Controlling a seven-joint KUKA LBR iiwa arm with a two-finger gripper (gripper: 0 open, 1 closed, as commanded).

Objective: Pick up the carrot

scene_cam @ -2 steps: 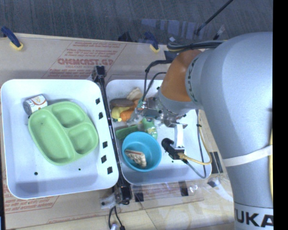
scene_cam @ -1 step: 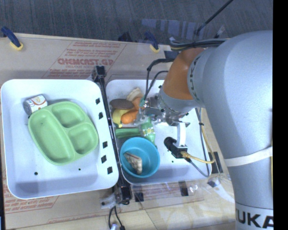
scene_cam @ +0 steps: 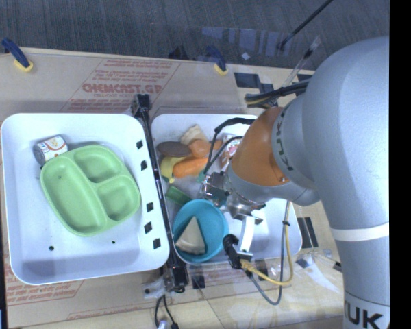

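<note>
Arm (scene_cam: 342,149) reaches in from the right and is down over the right bin (scene_cam: 277,235), its orange band above the bin's middle. Gripper (scene_cam: 212,184) sits low at the centre of the bin – can't tell whether it's released or clenched, the wrist body blocks the view.

Carrot (scene_cam: 190,168) lies in the upper-left part of the right bin, orange, roughly level, just left of the gripper. It touches or nearly touches the wrist hardware; can't tell which. Not visibly held.

Around the carrot:
- yellow piece (scene_cam: 166,167) just to its left
- dark brown oval item (scene_cam: 171,149) above-left
- pale tan item (scene_cam: 192,136) above, with another orange item (scene_cam: 200,147) beside it
- green item (scene_cam: 178,193) below, against the blue bowl's rim

Blue bowl (scene_cam: 198,230) sits in the lower-left of the right bin with a beige wedge (scene_cam: 191,238) inside – just below the gripper.

Left bin (scene_cam: 27,238) holds a green divided plate (scene_cam: 90,188) and a small can (scene_cam: 50,148) lying at the plate's upper-left edge.
</note>
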